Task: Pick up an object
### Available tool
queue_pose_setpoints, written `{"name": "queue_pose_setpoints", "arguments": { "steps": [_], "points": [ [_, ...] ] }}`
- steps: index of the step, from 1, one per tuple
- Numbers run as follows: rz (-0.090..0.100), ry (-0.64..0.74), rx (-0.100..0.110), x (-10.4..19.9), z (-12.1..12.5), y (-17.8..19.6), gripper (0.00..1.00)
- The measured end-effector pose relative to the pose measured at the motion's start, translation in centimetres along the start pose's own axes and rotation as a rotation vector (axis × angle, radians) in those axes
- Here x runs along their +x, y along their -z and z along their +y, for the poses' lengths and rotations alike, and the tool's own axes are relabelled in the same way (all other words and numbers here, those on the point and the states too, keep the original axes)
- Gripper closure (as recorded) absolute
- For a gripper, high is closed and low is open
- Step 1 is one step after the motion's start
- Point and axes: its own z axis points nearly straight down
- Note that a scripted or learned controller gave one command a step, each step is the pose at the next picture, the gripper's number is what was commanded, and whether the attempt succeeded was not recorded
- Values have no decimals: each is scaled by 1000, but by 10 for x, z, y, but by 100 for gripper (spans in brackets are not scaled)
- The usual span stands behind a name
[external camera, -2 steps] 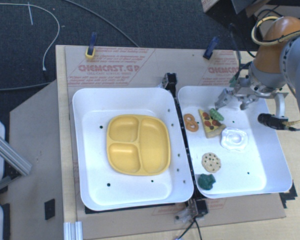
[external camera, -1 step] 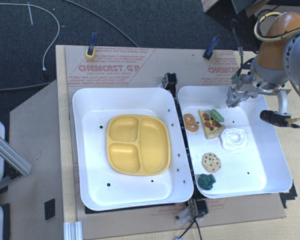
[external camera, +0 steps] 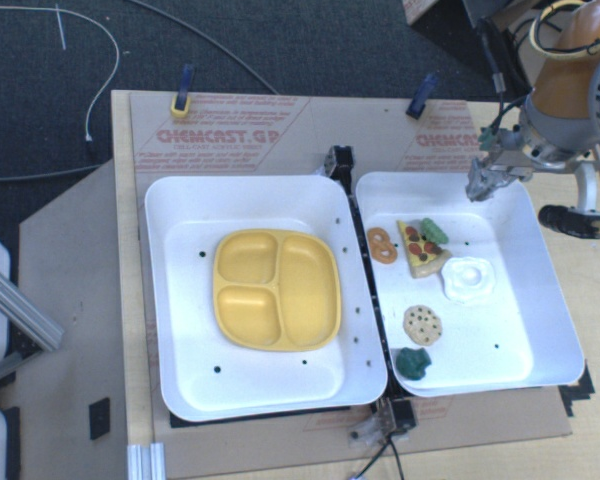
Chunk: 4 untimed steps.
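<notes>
Fingers: gripper (external camera: 487, 183) hangs over the far rim of the right bin (external camera: 550, 268); too small and blurred to say if they're apart or closed, and nothing can be made out between them.
Arm: grey w/ orange band (external camera: 570, 68), reaching in from the right, wrist above the bin's far corner.
Targets: all in the right bin: pretzel (external camera: 382, 245), pizza slice (external camera: 423, 247) w/ a green piece on its far end, white fried egg (external camera: 468, 279), cookie (external camera: 421, 324), dark green lump (external camera: 414, 362) near the front wall.
Left bin: left bin (external camera: 180, 268) holds a yellow divided plate (external camera: 277, 289); not needed for this step.
Doing it well: probably best to pick a piece standing apart from the rest. Cookie and egg each have bare floor around them. Come straight down, centre over the piece, close low, since these are flat.
Edges: pretzel lies just beside the inner wall, green lump close to the front wall; fingers could catch the rim there.
Open room: right half of the right bin is bare, good approach side.
</notes>
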Motion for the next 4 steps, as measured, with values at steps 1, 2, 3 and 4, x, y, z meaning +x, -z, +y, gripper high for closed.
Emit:
{"name": "queue_pose_setpoints", "arguments": {
  "steps": [1, 2, 3, 4],
  "points": [
    [-1, 1, -2, -2, 1, 66, 100],
    [0, 1, 1, -2, 2, 99, 100],
    [4, 4, 9, 42, -12, 87, 100],
    [4, 4, 8, 94, -25, 94, 100]
  ]
}}
